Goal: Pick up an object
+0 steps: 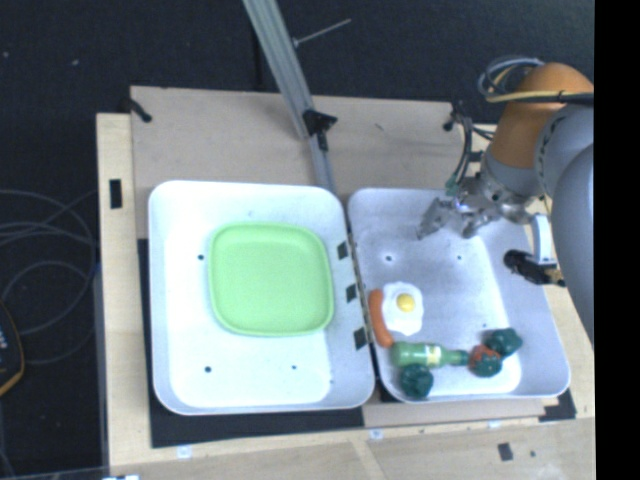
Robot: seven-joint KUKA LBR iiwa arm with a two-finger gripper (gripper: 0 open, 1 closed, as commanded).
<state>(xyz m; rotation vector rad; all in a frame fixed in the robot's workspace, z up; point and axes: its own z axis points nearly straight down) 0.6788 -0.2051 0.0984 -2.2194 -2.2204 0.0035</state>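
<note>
Near edge of the desk (240, 448): two white bins side by side. Right bin (520, 298) holds all the small stuff, clustered at its near end. Nearest the front wall is a dark green toy (416, 379), looks like broccoli. Just behind it a green bottle (428, 354) lies on its side, cap end pointing right. At the right of the bottle there is a red-and-green piece (485, 361), and just beside that another dark green piece (503, 341); shapes too small to name. Further back, a fried egg toy (403, 307), white with yellow yolk, sits near the bin's left wall. An orange carrot-like stick (379, 318) lies touching the egg's left side, running along that wall.

Left bin (180, 218) carries a light green square plate (270, 278), roughly centred, flat.

Far end of the right bin: claw (455, 218) hangs above the bin floor, well apart from the toy cluster. Fingers (432, 219) spread apart, nothing between them. Arm's orange band (525, 133) sits behind it, at the right.

A grey pole (285, 63) rises from the desk beyond the bins.
</note>
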